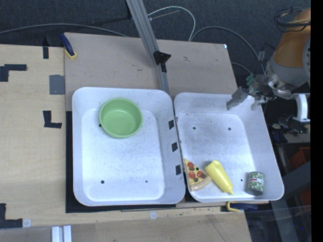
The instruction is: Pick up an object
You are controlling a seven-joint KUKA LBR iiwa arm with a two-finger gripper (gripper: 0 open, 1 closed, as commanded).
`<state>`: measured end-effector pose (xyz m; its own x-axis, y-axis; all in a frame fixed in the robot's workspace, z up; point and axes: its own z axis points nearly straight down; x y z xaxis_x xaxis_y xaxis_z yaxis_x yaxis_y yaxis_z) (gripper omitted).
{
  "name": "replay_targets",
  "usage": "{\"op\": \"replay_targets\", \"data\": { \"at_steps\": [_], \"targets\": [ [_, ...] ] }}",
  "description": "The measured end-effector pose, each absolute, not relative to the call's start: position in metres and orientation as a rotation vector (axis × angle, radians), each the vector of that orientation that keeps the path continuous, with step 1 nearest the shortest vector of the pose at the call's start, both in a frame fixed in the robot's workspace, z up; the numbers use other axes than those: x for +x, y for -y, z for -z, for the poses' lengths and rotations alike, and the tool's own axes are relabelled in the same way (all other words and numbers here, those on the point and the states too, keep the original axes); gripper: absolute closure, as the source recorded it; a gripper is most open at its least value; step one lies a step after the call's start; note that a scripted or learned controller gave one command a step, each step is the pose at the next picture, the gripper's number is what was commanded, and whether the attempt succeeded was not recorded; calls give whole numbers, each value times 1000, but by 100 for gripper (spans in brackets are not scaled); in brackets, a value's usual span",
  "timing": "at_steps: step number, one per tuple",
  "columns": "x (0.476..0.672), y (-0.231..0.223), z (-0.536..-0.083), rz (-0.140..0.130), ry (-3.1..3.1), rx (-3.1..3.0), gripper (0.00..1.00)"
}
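My gripper [247, 102] hangs over the far right corner of the right bin [212, 130], with the grey arm and its orange band behind it at the right edge. Its two grey fingers [234, 101] stand apart, open, with nothing between them. Along the near edge of the right bin lie a pizza-slice toy [194, 174], a yellow squeeze bottle [219, 176] and a small green can [255, 183], all well below the gripper. A green bowl [120, 117] sits in the far part of the left bin [126, 175].
A slanted metal pole [146, 29] rises from between the bins at the back. Cables [202, 32] loop over the brown board behind the bins. Wooden bench with black tape marks lies to the left.
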<state>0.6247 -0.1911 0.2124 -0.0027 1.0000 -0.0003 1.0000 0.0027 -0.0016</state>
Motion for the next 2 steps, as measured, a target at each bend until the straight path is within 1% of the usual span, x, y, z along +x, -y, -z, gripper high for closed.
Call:
{"op": "replay_targets", "data": {
  "at_steps": [1,2],
  "targets": [
    [625,191,-212,-3,2224,-2218,0],
    [617,198,-159,-8,2220,-2217,0]
  ]
}}
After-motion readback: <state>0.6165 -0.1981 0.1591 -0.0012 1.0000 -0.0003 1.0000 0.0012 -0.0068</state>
